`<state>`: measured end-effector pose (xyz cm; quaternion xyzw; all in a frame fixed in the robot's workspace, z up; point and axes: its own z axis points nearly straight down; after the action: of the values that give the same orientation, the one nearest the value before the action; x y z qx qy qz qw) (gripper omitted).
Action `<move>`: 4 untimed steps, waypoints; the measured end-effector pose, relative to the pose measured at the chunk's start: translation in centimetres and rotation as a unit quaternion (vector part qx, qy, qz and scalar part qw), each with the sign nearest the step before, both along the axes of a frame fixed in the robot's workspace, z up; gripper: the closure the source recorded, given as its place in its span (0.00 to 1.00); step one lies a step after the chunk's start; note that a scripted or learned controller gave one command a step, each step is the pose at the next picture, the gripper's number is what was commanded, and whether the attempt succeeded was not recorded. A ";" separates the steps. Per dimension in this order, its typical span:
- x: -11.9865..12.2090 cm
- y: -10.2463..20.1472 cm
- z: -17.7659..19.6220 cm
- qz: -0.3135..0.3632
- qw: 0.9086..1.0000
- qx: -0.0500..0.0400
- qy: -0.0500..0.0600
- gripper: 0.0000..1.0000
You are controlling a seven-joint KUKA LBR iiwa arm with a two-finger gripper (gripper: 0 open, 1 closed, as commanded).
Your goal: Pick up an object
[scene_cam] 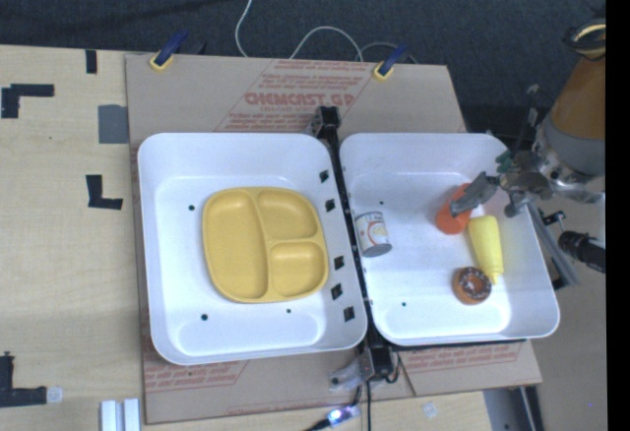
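Gripper (498, 191) is positioned at 3 o'clock over the right bin (413, 321), fingers spread apart above the orange object (451, 215), evidently aligned for grasping; nothing is held.

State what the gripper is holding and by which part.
Cannot be told: the gripper sits low over the orange object beside the yellow object.

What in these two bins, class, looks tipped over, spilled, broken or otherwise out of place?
Only the small can stands out: it lies tipped on its side in the right bin, near the divider. The yellow divided plate sits flat in the left bin. Nothing looks spilled or broken.
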<state>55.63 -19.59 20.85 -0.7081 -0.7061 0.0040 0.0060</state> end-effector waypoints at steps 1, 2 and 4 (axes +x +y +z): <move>0.3 0.0 0.7 0.002 1.000 -0.001 -0.006 0.00; -0.6 0.7 -5.1 0.002 1.000 -0.001 -0.003 0.00; -0.6 1.0 -12.3 0.004 1.000 0.001 -0.007 0.00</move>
<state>55.07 -18.59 8.50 -0.7054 -0.7088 -0.0015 0.0020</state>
